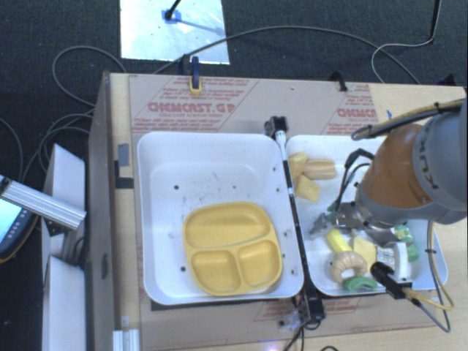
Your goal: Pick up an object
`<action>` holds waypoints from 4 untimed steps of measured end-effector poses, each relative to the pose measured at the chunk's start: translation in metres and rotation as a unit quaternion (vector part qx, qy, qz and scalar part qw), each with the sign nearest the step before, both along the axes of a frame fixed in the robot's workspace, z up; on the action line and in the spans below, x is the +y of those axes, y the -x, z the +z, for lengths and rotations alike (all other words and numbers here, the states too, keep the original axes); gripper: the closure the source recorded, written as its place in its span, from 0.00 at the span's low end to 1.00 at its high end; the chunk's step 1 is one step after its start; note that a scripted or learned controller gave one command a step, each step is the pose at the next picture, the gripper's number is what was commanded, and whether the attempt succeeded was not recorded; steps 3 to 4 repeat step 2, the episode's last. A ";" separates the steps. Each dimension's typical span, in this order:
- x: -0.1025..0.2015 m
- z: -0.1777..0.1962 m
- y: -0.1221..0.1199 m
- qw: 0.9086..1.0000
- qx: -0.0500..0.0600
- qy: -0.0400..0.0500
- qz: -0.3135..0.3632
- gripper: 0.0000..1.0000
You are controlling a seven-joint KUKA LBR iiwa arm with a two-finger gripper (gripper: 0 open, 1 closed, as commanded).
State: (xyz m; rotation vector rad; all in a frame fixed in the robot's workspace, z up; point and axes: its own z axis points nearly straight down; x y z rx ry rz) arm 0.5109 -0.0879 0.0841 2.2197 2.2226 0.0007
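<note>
My gripper (325,224) hangs low in the right bin (316,280), near its left-middle, with the grey arm and its orange band (395,170) coming in from the right. Just below the gripper lies a small yellow piece (338,241). A cream ring-shaped toy (345,266) sits in front of it, with a green item (359,284) at the front wall. A yellow block (364,249) lies next to these, partly under the wrist. Three pale yellow pieces (311,172) rest at the bin's back left, apart from the gripper.
The left bin (164,196) holds a yellow three-compartment tray (232,247) toward its front right. A divider rail (289,189) runs between the bins. Another green item (406,232) shows beside the wrist at the right. Cables trail over the floor behind the bench.
</note>
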 end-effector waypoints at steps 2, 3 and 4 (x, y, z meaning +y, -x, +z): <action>0.076 0.101 -0.050 1.000 -0.001 -0.001 0.001 1.00; 0.076 0.101 -0.050 1.000 -0.001 -0.001 0.001 1.00; 0.076 0.101 -0.050 1.000 -0.001 -0.001 0.001 1.00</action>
